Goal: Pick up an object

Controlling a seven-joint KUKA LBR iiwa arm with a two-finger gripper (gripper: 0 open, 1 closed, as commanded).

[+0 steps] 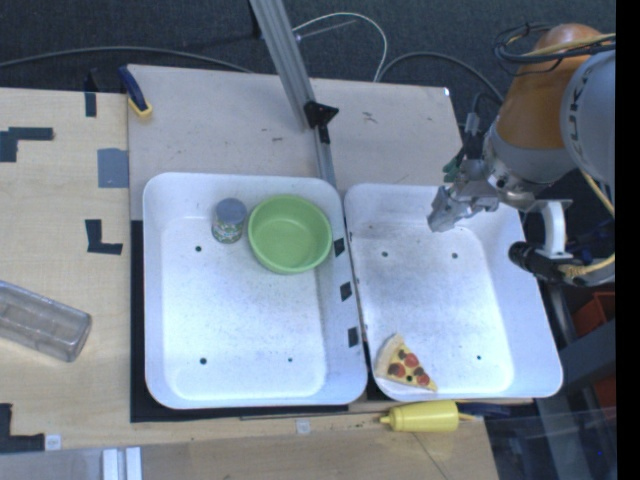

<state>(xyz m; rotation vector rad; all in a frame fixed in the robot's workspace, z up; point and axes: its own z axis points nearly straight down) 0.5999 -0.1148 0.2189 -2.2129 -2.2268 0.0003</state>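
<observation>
Item in hand: my grey two-finger gripper (444,215) hangs over the right white bin (520,368), upper end; whether it is parted or closed I cannot tell. Nearest candidate: flat triangular pizza-slice toy (404,363), bottom-left corner, needing a low, square approach against that wall. Left bin (160,368): green plastic bowl (290,233), small grey-lidded jar (229,219) beside it.

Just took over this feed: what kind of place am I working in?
Likely a lab grasping bench: two white bins, left and right, hold toys such as a green bowl and pizza slice.
</observation>
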